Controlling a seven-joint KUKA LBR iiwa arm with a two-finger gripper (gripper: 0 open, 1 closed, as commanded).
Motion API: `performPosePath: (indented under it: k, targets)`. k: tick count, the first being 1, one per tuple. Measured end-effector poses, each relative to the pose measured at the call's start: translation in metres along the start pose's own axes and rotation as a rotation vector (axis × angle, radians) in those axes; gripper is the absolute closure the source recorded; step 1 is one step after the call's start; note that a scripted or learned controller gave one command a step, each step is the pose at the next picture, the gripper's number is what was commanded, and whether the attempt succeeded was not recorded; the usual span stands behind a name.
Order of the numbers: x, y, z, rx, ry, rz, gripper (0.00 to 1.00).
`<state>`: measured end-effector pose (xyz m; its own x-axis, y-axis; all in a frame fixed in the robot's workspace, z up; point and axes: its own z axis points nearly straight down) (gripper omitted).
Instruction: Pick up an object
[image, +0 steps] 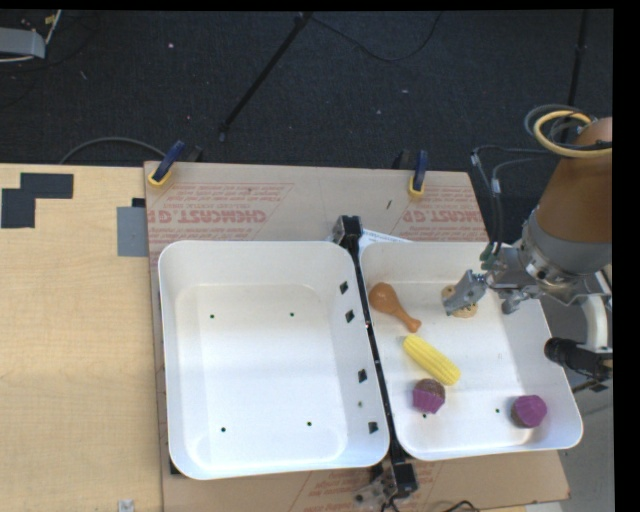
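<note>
The right bin holds several small objects. An orange drumstick-shaped piece lies near the divider, with a yellow corn cob below it. A purple lump sits under the corn, and a second purple piece lies near the bin's front right corner. A small tan object rests in the upper middle of the bin. My gripper hangs low right at this tan object, reaching in from the right. The tan object is partly hidden by the gripper, and whether they touch is unclear.
The left bin stands beside the right one, with a black divider bar between them. Blue-and-yellow clamps hold the cardboard sheet at the back. The arm's grey body and cables overhang the right bin's edge.
</note>
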<state>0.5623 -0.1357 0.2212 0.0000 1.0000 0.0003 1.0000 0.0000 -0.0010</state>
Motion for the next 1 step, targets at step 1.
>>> performPosePath:
  k: [1]
  targets:
    - [0.0042, -0.0007, 0.0628, 0.005, 0.001, -0.001, 0.0]
